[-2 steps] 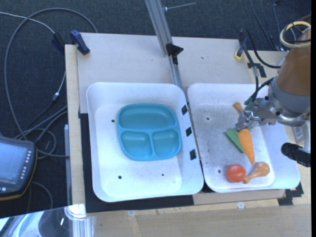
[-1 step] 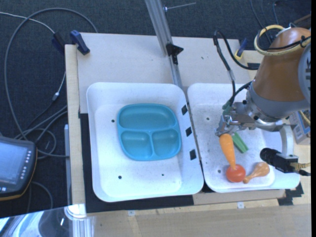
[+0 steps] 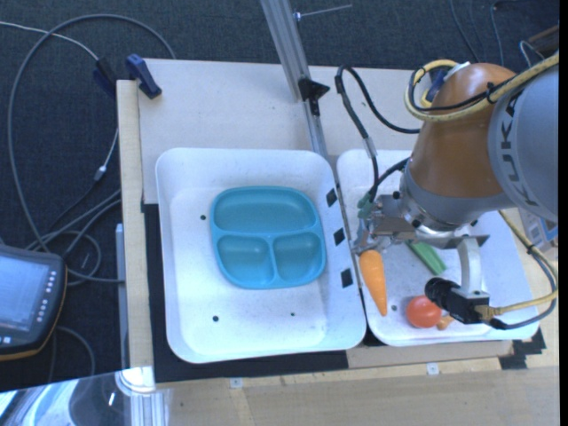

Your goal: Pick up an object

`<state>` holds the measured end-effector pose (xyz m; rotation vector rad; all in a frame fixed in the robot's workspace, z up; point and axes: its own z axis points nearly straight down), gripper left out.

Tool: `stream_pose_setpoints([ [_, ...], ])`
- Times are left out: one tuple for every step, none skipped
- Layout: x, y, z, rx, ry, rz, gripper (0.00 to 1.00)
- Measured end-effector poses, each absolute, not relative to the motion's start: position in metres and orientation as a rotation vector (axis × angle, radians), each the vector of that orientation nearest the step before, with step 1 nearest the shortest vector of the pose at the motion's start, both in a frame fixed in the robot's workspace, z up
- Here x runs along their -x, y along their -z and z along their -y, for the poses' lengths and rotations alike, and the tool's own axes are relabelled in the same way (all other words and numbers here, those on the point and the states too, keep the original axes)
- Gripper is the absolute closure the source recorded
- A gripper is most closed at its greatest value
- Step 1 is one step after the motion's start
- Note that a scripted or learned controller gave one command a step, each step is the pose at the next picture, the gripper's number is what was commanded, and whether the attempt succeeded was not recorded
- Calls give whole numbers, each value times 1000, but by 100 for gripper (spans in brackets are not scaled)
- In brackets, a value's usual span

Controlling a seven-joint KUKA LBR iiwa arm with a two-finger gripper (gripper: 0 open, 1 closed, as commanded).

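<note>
Carrot (image 3: 374,280) just below the hand (image 3: 377,233), hand's grip state unclear

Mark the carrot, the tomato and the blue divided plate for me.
carrot (image 3: 374,280), camera view, mid-body.
tomato (image 3: 422,311), camera view, centre of the red skin.
blue divided plate (image 3: 264,211), camera view, floor of the large top compartment.

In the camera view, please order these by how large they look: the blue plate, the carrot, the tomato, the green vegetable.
1. Blue plate, clearly largest.
2. Carrot.
3. Tomato and green vegetable: unsure, since the arm hides part of the green vegetable.
</note>
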<state>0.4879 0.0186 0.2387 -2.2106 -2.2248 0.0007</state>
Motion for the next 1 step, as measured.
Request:
stream_pose_setpoints([
  [-495,-232,-66,2214,1,2227,100],
])
